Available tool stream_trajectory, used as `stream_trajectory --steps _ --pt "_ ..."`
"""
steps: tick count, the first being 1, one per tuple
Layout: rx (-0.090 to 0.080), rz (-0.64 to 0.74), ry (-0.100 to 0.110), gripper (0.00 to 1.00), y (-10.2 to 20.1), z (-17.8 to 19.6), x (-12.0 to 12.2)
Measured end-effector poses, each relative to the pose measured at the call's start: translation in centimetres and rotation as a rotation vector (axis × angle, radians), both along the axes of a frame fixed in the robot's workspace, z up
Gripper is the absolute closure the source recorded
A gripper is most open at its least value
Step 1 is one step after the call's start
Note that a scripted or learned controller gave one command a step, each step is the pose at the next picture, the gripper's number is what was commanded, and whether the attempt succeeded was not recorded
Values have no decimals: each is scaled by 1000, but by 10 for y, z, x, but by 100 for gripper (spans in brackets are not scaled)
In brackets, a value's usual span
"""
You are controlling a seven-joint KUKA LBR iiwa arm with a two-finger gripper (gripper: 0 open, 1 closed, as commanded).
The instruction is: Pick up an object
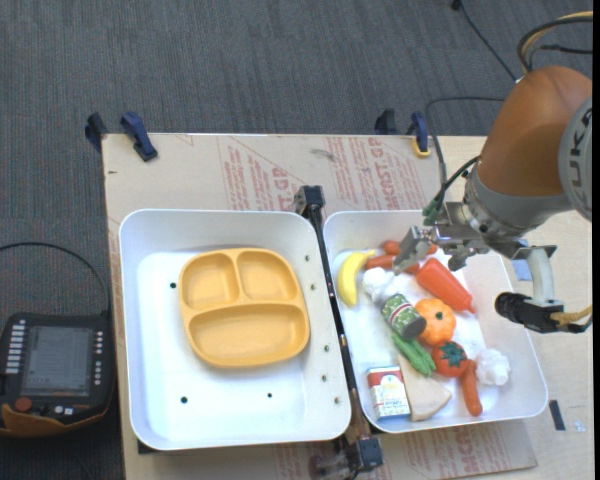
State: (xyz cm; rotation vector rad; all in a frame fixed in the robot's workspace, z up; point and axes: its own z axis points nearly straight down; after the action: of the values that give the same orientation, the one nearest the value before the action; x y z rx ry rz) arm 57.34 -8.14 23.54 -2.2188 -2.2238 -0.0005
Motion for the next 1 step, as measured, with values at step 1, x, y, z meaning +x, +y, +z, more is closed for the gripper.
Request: stream_trajectory --steps 1 --pt "1 -3 4 0 -72 -149 -3"
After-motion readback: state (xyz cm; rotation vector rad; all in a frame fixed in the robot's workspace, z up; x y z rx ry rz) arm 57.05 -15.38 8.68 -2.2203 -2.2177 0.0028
